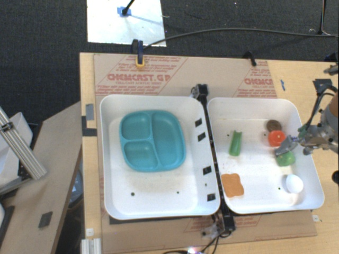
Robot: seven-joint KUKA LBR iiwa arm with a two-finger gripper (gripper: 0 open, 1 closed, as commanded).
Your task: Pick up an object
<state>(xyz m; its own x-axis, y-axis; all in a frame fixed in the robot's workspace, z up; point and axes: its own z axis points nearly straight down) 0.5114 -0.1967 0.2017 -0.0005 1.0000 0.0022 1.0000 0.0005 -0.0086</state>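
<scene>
Now the step in hand looks like the approach and descent onto a target, with nothing lifted yet. The gripper [286,147] comes in from the right edge and sits low over the right bin [254,106], its tip right at a small green object [286,159] near that bin's right wall. A red-orange ball [276,137] lies just beside the tip on the upper side, and a brown round piece [273,125] sits just above that. Whether the jaws stand wide or narrow I cannot tell; the tip is small and blurs into the green object beneath it, so no grasp can be claimed.

Other candidates lie in the same bin: a green stick-shaped piece [235,143] toward the middle, an orange flat piece [232,184] near the lower left corner, and a white egg-shaped object [293,183] near the lower right. The left bin [153,205] bears a teal divided plate [153,141], well apart from the arm.

My judgement is that the next move calls for the jaws to settle around the green object and close squarely on it, without nudging the red-orange ball so near by, and then for a straight lift clear of the bin wall.

The arm [323,136] reaches in nearly level from the right, across the desk [180,70], with its wrist angled down and leftward toward the bin floor.
</scene>
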